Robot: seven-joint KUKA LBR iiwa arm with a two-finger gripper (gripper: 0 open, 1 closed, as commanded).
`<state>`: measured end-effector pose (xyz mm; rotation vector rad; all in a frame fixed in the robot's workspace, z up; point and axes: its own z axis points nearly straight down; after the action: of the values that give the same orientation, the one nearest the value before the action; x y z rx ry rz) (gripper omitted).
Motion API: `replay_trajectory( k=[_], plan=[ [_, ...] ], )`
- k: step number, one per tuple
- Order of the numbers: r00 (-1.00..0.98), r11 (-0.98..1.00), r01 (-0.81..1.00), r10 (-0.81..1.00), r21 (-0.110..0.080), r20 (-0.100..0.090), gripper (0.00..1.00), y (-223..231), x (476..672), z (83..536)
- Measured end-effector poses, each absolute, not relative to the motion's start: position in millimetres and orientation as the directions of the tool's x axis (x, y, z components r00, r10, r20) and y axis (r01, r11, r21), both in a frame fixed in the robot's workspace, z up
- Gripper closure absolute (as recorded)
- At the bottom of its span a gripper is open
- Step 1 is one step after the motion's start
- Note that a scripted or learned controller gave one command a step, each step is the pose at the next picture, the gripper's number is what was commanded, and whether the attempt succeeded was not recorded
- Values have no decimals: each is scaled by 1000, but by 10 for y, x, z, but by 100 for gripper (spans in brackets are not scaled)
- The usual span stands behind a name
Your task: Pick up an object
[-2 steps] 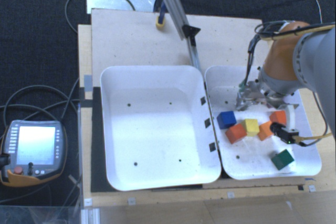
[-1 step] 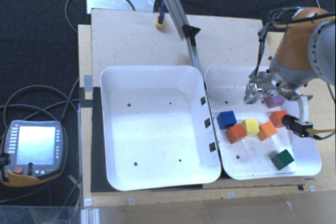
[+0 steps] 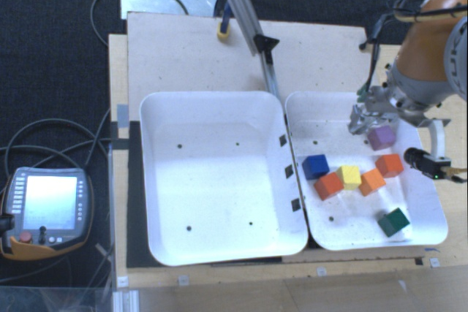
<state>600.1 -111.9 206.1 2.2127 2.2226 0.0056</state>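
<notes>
seven coloured blocks (image 3: 350, 176) lie scattered in the right bin (image 3: 424, 230).

You had one fixed camera above the bench (image 3: 197, 40), looking down at a slant from some height on both white bins (image 3: 219, 248); the arm (image 3: 431, 55) reached in from its right.

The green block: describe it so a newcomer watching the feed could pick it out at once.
Look at the right bin, the one the arm reaches over. Most blocks cluster mid-bin; the green block sits apart from them, nearest the bin's front right corner. It is the only dark green one, below the orange block and far from the gripper.
</notes>
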Motion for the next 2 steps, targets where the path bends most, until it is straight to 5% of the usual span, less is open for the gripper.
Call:
replay_trajectory(
  k=[2],
  plan=[
    [-10,10,1000,1000,0,3,100,-139,5651,2148]
  ],
)
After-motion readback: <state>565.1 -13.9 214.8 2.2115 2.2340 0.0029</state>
